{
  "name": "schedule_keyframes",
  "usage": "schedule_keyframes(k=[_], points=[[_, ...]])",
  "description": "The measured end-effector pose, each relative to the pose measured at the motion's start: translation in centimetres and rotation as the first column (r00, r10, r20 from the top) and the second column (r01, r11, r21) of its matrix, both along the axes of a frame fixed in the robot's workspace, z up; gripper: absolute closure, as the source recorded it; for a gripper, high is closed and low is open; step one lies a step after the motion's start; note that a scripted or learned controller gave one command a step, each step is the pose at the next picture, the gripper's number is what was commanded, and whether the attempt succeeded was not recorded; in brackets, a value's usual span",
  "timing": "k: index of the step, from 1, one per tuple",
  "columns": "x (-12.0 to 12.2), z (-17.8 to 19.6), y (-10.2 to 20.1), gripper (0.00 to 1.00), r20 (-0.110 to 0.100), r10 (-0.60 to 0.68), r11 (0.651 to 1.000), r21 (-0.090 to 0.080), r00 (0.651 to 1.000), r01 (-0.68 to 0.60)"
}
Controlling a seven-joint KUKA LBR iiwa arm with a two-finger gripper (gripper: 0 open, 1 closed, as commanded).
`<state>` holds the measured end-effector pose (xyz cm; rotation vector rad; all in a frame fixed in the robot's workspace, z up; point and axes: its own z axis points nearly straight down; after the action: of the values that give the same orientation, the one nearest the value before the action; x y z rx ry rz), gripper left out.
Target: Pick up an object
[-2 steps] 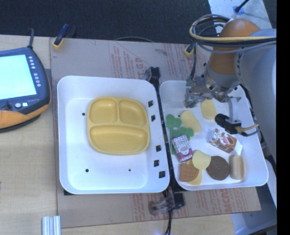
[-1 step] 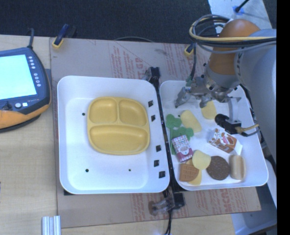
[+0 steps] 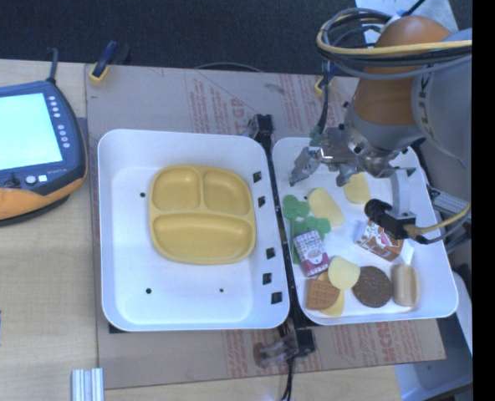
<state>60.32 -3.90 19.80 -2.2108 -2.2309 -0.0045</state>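
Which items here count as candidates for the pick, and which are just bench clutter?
For the pick, all in the right bin:
gripper
yellow pieces
green pieces
pink packet
waffle
brown cookie
bun

Lying about:
yellow divided tray in the left bin
teach pendant
blue clamp

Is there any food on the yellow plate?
No, it is empty. The yellow plate in the left bin shows three bare compartments. The toy food lies in the right bin.
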Motion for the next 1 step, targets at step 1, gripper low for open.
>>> schedule_keyframes(k=[1], points=[[-5.78, -0.67, 0.81, 0.00, -0.011, -0.007, 1.000, -0.003, 1.000, 0.007]])
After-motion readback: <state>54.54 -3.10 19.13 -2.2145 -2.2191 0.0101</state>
